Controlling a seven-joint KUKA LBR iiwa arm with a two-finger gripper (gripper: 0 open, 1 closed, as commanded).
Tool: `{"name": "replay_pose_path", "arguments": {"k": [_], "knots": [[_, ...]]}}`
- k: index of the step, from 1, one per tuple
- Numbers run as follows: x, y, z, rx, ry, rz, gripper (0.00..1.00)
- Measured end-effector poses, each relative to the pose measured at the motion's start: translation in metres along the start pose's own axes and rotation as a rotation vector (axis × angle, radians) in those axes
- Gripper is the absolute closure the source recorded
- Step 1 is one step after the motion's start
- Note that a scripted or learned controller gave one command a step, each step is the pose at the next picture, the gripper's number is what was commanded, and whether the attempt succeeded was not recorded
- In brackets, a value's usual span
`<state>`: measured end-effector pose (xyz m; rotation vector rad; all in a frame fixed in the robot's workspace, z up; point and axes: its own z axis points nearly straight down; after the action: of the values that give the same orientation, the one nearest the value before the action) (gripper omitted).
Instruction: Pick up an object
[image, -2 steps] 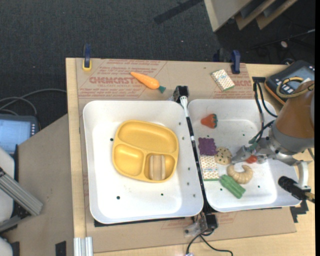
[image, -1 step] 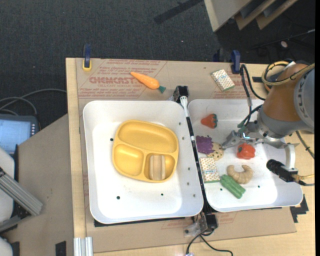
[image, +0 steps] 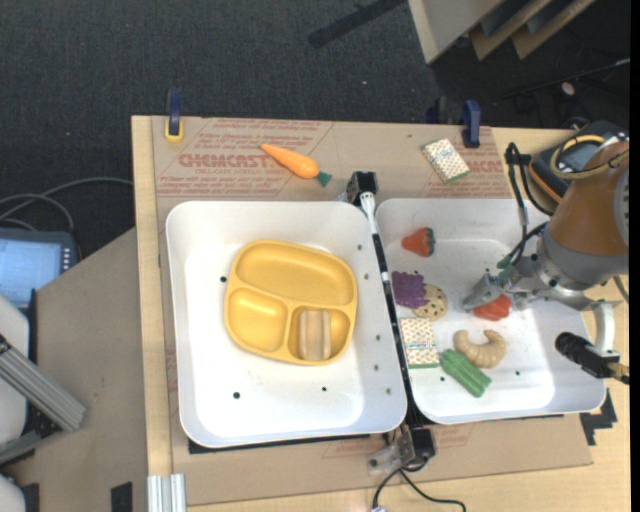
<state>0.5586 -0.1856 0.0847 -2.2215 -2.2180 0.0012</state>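
The right bin (image: 560, 395) holds a red strawberry (image: 419, 241), a purple grape bunch (image: 407, 288), a speckled cookie (image: 430, 301), a tan croissant (image: 481, 347), a green pickle-like piece (image: 466, 374) and a small printed packet (image: 419, 343). My gripper (image: 488, 296) is low in this bin, reaching in from the right. It sits right over a small red object (image: 493, 309), which is partly hidden beneath it. I cannot make out whether that object is held.
The left bin (image: 200, 400) carries a yellow divided plate (image: 290, 270) with a pale piece (image: 314, 333) in one compartment. On the cardboard behind the bins lie an orange carrot (image: 291, 160) and a patterned packet (image: 446, 158). A black divider (image: 385, 290) runs between the bins.
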Motion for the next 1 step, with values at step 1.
{"name": "replay_pose_path", "arguments": {"k": [1], "knots": [[0.0011,0.0018,-0.0112,-0.005,-0.001,-0.001,1.0]]}}
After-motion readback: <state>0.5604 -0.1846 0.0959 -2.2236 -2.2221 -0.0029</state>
